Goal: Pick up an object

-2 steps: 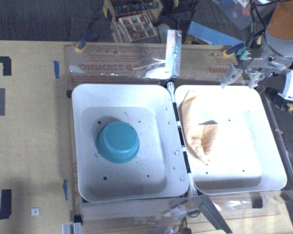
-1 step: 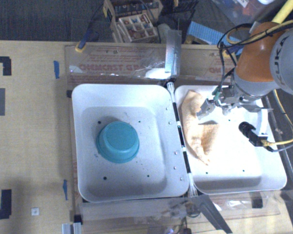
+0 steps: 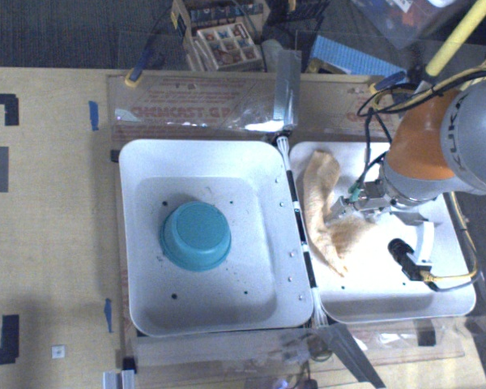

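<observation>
Pincer (image 3: 340, 211) sits low in the right bin (image 3: 462, 298), metal tip against a crumpled tan cloth (image 3: 322, 209); can't tell if it's apart or together. Cloth is soft, wrinkled, long & narrow, lying along the bin's left wall. Arm (image 3: 437, 148): smooth grey w/ orange band, over the bin's far right corner. Left bin (image 3: 138, 168): shallow white plastic, rounded corners, w/ a round teal bowl (image 3: 196, 235) upside down near centre. Desk (image 3: 40, 241) is pale wood.

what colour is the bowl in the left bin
Teal blue. The bowl sits upside down, seen in the camera view.
</observation>
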Robot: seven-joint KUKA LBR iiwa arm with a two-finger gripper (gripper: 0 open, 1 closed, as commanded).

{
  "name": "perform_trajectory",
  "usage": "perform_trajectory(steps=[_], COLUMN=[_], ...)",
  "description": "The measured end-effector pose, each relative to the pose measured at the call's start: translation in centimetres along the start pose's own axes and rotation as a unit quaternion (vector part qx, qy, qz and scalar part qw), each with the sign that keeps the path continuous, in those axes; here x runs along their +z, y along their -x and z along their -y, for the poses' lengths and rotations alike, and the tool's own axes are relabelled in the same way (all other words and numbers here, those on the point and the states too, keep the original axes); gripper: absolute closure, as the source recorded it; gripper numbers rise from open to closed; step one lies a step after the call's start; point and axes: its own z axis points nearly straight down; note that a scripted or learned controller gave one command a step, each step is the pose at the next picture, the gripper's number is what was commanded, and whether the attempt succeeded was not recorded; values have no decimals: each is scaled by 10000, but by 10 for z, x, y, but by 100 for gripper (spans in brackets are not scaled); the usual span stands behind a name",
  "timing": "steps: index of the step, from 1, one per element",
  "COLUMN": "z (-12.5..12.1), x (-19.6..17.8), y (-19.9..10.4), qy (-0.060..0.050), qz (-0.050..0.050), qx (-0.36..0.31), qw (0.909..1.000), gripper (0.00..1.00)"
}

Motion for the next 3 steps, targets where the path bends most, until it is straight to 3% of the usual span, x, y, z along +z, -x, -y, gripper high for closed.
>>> perform_trajectory(steps=[1,2,3], z=[29,17,31], x=[0,0,-1], y=[-17,-14,-16], qy=[-5,5,2], qz=[2,10,2], qx=[31,-623,-995], qw=[10000,9981,9950], gripper=[0,0,0])
